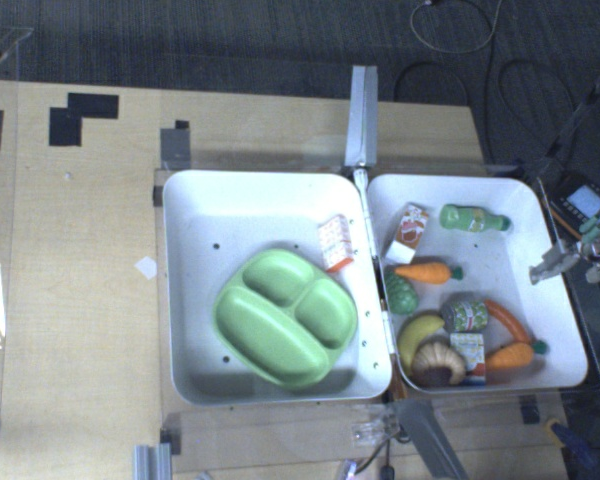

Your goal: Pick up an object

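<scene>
You are at the very start: nothing has been lifted, and every object lies in a bin. The gripper point(558, 265) sits at the right rim of the right bin point(520, 193), above the floor and clear of the toys; whether it is apart or together you cannot tell, since it is small and blurred against the bin wall. The nearest candidates are the green bottle point(473, 218) near the far wall, the carrot point(423, 273) in the middle, and the crowded pile at the near end, where a can point(465, 315), a second carrot point(510, 354) and a banana point(417, 333) touch one another. The left bin point(190, 268) holds a green tray point(285, 315) and a small box point(335, 242). The arm is cut off at the right edge.
</scene>
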Available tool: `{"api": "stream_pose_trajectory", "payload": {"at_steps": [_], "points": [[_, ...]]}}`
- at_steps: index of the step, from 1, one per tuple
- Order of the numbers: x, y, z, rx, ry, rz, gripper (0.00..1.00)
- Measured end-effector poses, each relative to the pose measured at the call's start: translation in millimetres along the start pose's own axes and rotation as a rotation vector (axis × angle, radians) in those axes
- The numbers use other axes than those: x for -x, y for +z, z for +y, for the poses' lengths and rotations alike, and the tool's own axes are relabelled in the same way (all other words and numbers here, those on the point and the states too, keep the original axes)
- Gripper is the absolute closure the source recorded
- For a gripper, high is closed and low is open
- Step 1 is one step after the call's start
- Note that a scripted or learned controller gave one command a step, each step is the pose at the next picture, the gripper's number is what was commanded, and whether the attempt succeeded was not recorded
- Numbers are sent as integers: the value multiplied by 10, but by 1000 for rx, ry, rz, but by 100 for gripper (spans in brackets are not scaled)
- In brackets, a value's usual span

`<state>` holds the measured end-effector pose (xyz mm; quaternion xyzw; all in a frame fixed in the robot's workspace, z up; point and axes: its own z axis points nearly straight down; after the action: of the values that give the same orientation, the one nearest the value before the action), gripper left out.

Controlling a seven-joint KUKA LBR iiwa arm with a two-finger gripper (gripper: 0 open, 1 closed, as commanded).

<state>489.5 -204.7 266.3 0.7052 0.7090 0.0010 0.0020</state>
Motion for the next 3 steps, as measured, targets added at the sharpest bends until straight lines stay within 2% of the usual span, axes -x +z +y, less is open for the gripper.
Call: {"api": "stream_pose_trajectory", "payload": {"at_steps": [1,2,3], "points": [[-259,1284,-22,-1,-132,1,0],[-394,1763,19,14,-87,-5,0],[-418,1651,43,17,-91,-2,100]]}}
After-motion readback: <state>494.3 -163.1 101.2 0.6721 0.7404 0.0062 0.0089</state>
